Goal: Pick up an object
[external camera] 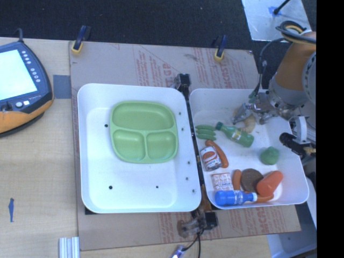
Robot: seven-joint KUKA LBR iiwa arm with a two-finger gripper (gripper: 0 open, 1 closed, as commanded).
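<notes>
Since the gripper point(248, 113) hangs open and empty just above the green bottle point(236, 135), it should descend straddling the bottle's body before closing.

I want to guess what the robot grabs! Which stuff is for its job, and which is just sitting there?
For the job:
gripper
green bottle
green ball
blue bottle
toy hot dog
small can
right bin

Just lying about:
green divided plate in the left bin
tablet controller
clamps
</notes>
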